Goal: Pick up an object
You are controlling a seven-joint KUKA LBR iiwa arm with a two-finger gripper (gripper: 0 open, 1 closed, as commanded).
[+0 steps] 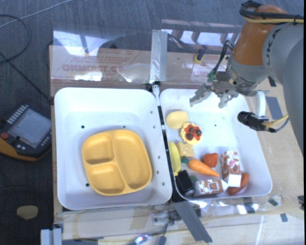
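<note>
Gripper (211, 99): hanging over the far end of the right bin (255, 137), fingers spread wide apart, gripping nothing and touching nothing. Arm (255, 40): reaching in from the right, orange band showing above the wrist.

Right bin contents, lying nearer the camera than the gripper: pale yellow round piece (176, 118); small tart with dark berries (191, 132); banana (174, 157) along the left wall; carrot (204, 167); red tomato-like piece (210, 159); small cartons (230, 163). All are sitting well apart from the fingers.

Left bin (71, 111): holding a yellow divided plate (116, 161).
</note>
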